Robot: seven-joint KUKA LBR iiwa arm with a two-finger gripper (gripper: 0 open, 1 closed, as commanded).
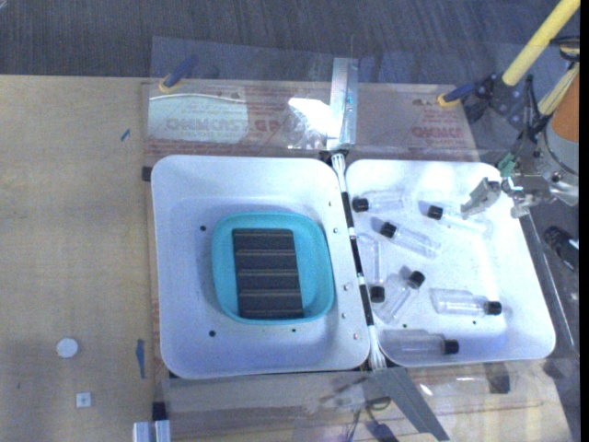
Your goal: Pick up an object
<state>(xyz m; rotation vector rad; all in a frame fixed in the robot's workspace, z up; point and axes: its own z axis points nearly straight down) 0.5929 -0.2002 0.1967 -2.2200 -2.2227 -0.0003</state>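
Several clear vials with black caps lie scattered in the right white bin [525, 274]. One vial [408, 238] rests near the bin's middle, another vial [463, 303] lies toward the front right, and a third vial [420, 344] sits at the front rim. My gripper [497, 201] hangs over the bin's far right side, open, with nothing between its fingers. The closest vial cap [433, 212] is a short way to its left. The arm's orange band [568, 109] shows at the upper right.
The left white bin [184, 247] holds a teal tray [224, 274] with a dark ridged block [267, 273] in it. Taped plastic sheets and a metal bracket [344, 99] lie behind the bins. A yellow pole [543, 35] and cables stand at the upper right.
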